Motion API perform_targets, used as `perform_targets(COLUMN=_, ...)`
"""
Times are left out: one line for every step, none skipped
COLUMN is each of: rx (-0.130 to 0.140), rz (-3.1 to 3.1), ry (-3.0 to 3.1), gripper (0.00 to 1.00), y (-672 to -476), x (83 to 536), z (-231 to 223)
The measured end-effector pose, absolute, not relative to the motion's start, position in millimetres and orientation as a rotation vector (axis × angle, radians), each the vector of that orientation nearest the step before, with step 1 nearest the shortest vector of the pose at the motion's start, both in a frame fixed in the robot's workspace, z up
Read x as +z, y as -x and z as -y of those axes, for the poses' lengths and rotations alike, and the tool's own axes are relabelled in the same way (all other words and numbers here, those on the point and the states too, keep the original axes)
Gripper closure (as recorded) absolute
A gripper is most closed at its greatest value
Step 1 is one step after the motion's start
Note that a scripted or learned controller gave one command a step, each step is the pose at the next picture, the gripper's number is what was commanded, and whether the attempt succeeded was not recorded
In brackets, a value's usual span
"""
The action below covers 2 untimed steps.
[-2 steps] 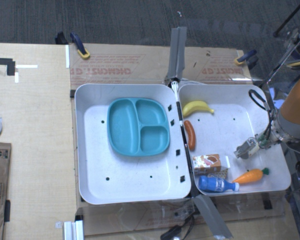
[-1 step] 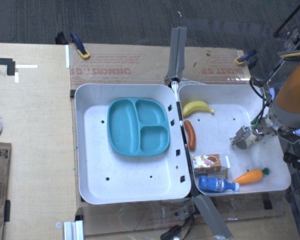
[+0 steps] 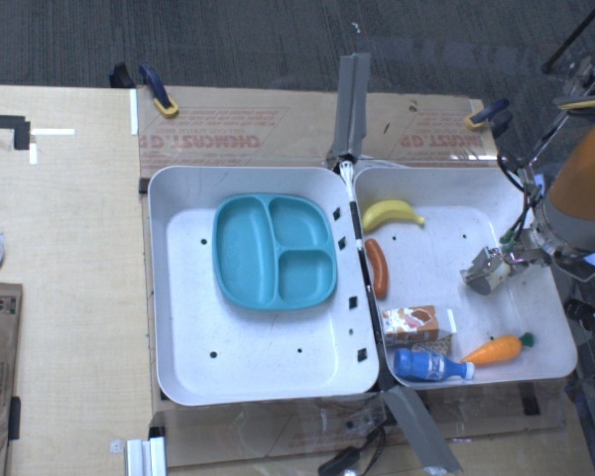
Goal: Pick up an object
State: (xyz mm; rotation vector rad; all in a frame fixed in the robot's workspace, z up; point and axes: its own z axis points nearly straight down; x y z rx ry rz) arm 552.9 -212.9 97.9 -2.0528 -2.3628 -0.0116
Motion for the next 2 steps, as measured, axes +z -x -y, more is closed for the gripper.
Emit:
perform_targets(rx=0.005, rz=2.428, ry=1.989, gripper=1.0, y=-564.8, x=204.9, z=164.7)
perform_targets(rx=0.011, rz=2.428, ry=1.984, gripper=1.0, y=-565.5, x=209.9, z=165.0)
